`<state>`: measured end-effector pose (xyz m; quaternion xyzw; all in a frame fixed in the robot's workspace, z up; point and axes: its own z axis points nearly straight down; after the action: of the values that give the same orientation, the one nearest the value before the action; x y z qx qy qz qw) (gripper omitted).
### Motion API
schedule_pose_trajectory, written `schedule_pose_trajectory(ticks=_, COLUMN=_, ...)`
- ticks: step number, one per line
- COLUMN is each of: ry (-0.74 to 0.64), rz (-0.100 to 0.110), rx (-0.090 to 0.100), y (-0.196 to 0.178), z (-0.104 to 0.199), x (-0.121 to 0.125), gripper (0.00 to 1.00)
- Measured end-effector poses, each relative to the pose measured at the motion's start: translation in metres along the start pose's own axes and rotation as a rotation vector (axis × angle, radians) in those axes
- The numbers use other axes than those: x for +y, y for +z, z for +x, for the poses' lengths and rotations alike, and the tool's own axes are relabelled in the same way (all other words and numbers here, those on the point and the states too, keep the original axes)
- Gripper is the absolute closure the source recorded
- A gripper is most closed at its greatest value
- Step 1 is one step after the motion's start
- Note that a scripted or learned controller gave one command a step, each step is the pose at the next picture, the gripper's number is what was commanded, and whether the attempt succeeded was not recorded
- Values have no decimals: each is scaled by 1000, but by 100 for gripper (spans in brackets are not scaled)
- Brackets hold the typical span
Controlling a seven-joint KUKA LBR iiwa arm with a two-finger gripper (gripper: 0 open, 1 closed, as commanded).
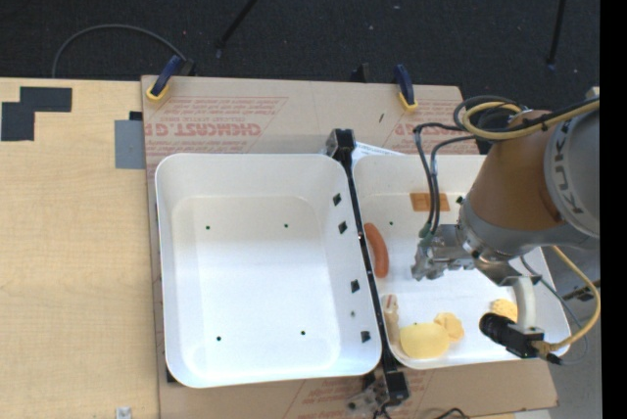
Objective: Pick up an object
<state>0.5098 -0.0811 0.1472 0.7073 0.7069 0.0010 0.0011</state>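
You are at the reaching step: your pincer (431,262) hangs low in the right bin (411,174), grip state impossible to tell, the orange sausage (377,251) lies just to its left, so shift left and descend over it.

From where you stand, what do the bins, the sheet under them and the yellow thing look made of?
The bins: probably smooth white plastic, with rounded moulded corners and a faint sheen. The sheet: cardboard by the look, matte brown with red print. The yellow thing in the right bin: glossy and rounded, perhaps soft plastic or rubber; the picture is too coarse to settle it.
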Motion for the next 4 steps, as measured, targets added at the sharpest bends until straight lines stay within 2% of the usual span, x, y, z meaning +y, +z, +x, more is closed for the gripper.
schedule_pose_trajectory(ticks=1, ry=-1, rz=-1, rx=0, y=-57, z=8, x=-2, gripper=100)
schedule_pose_trajectory(ticks=2, ry=0, rz=0, rx=0, y=-93, z=8, x=-1, gripper=100)
schedule_pose_trajectory(ticks=3, ry=-4, rz=4, rx=1, y=-83, z=49, x=17, gripper=100)
schedule_pose_trajectory(ticks=4, ry=-5, rz=3, rx=1, y=-87, z=102, x=45, gripper=100)
